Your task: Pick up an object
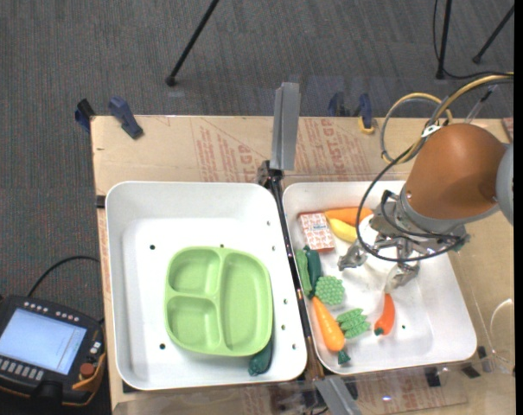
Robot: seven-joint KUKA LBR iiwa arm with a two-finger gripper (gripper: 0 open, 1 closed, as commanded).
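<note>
Bench with two white bins: gripper (pixel 380 264) hangs with fingers apart, directly above the small carrot (pixel 384 315), lying lengthwise toward it.

Left bin (pixel 123 232): green divided plate (pixel 218 299) fills the middle; bare floor along far edge & left wall. Dark green item (pixel 260 363) tucked at plate's near-right corner.
Right bin (pixel 451 335): toys packed along left wall – carrot (pixel 328 325), broccoli (pixel 330 290), dark cucumber (pixel 310 268), small green piece (pixel 353 321).
Far-left corner, right bin: red box (pixel 316 231), yellow & orange pieces (pixel 347 221) touching.
Centre, right bin: gripper (pixel 379 264) w/ arm above; small carrot (pixel 384 315) just beside.
Free room: near-right corner of right bin, bare floor.
Bench (pixel 183 150): far strip open; upright grey post (pixel 285 128) between bins.
</note>
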